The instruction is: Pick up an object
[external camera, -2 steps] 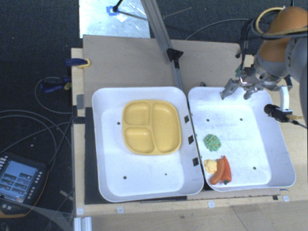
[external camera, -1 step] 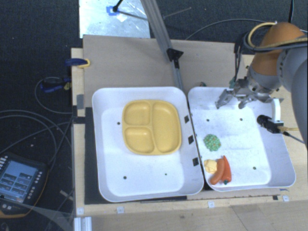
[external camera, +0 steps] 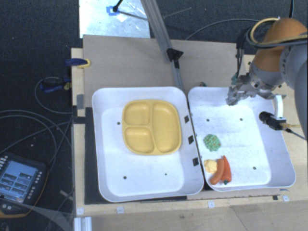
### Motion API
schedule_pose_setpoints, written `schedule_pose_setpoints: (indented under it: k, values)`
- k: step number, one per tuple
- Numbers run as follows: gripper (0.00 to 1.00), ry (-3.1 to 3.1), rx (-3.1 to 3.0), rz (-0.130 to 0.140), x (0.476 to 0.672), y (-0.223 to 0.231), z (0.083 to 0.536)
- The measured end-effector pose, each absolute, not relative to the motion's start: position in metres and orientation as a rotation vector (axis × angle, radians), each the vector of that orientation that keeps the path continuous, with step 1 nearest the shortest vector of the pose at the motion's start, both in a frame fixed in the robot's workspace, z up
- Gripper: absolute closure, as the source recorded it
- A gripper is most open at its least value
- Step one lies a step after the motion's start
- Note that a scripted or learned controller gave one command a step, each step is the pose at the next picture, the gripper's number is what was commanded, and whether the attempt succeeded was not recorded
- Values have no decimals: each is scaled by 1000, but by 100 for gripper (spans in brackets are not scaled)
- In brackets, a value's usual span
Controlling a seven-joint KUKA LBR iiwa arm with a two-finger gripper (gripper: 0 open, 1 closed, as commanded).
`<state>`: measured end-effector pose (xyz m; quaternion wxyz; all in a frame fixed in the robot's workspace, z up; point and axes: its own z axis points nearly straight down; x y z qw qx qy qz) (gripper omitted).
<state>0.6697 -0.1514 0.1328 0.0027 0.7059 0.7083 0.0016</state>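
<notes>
In the right bin (external camera: 250,129) lie a green bumpy ball (external camera: 211,141), a small pale yellow piece (external camera: 210,165) and an orange carrot-like object (external camera: 223,170), all near the bin's front left. My gripper (external camera: 232,99) hangs over the far edge of the right bin, well apart from these objects. Nothing shows between its tips.
The left bin (external camera: 110,177) holds a yellow divided plate (external camera: 151,127) with three compartments. A slanted metal pole (external camera: 159,23) crosses the bench behind the bins. Cables and a pendant (external camera: 17,179) lie on the floor to the left.
</notes>
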Motion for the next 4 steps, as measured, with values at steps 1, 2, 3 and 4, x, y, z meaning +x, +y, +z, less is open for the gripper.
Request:
schedule_pose_setpoints:
  k: [1, 2, 3, 4]
  values:
    - [100, 2225, 2207, 9, 674, -144, 196]
    - [100, 2228, 2210, 5, 675, -144, 206]
    - [100, 2235, 2210, 3, 665, -85, 202]
    - [100, 2235, 2209, 4, 649, -30, 217]
